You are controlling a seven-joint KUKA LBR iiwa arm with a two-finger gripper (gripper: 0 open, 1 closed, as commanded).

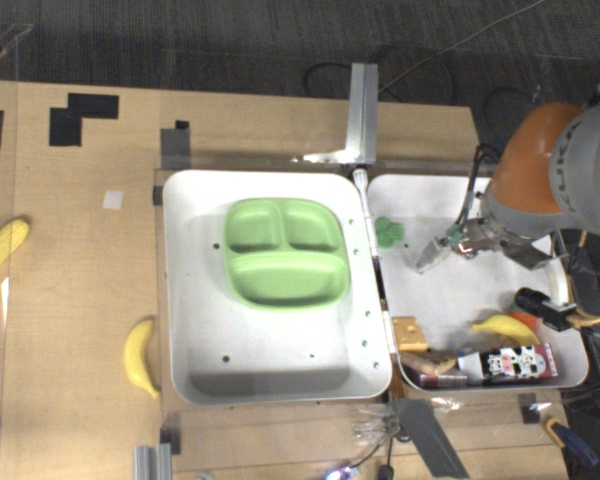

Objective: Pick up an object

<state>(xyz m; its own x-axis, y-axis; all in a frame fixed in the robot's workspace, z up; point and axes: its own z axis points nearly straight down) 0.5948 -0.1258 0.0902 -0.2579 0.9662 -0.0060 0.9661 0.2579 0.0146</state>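
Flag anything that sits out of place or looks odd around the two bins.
Two items lie outside the bins on the bench: a banana just left of the left bin, and a corn cob at the far left edge. In the right bin, the objects crowd along its near edge.

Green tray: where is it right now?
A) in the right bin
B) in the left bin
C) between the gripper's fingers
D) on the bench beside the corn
B: the green tray lies flat in the middle of the left bin, while the gripper is over the right bin, apart from it.
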